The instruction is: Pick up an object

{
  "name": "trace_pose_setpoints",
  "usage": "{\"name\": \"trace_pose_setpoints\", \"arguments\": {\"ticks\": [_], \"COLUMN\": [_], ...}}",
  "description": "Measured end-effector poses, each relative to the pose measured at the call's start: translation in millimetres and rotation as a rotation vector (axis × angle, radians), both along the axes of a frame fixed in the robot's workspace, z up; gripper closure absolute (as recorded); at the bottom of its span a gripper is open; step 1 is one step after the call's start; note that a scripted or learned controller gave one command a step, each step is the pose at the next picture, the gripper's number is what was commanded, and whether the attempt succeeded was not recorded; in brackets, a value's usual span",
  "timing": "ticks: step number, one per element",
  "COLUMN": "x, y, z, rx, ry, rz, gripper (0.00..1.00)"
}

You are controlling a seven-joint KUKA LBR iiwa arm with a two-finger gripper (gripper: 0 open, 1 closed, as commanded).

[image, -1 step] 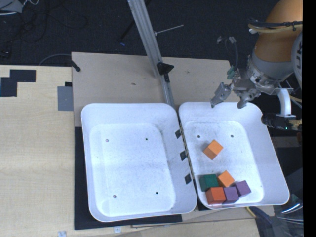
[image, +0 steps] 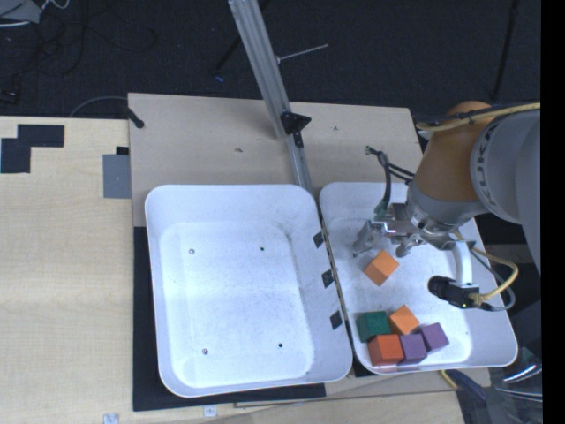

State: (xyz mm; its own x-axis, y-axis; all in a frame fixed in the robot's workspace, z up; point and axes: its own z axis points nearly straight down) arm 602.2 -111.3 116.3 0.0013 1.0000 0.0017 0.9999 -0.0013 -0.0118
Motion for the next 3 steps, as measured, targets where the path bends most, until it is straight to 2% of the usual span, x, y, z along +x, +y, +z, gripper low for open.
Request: {"name": "trace_pose_setpoints", "arguments": {"ticks": [1, 2, 3], "x": [-24.3, -24.7, -35.9], "y": [3.1, 1.8, 75.0], "z": [-24.5, -14.9, 78.3], "rx": [-0.002, -0.001, 0.001], "ry": [-0.014, -0.012, -0.015], "rz": [0.0, -0.008, 0.007], "gripper": [0.0, 1.0, 1.0]}}
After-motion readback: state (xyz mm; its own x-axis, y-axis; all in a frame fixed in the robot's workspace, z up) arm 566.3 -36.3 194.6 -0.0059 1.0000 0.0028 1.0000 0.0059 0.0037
